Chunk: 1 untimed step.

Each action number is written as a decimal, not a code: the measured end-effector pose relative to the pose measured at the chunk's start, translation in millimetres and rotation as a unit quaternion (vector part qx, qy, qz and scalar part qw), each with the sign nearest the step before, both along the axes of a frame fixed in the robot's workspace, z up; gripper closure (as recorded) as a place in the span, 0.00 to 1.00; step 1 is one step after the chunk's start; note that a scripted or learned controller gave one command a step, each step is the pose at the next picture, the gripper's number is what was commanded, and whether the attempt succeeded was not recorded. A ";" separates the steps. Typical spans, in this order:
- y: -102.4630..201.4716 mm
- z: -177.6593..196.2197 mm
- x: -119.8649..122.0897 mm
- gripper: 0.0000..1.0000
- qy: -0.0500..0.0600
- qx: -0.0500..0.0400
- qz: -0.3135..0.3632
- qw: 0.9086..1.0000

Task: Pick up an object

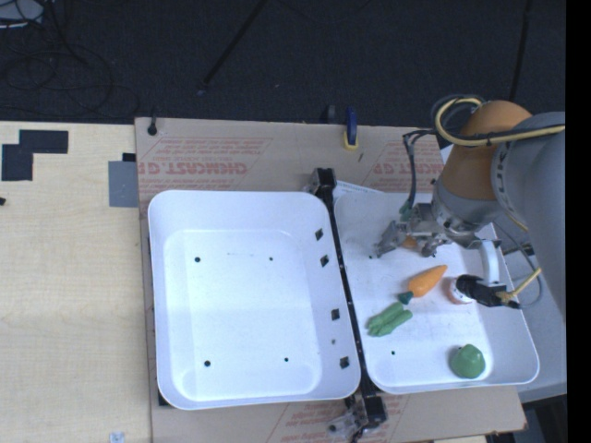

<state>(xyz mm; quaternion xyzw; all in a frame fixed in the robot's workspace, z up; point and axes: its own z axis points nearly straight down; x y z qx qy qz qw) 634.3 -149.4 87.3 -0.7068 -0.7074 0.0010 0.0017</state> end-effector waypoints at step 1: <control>64.5 77.7 9.3 0.00 -0.001 0.000 0.000 1.000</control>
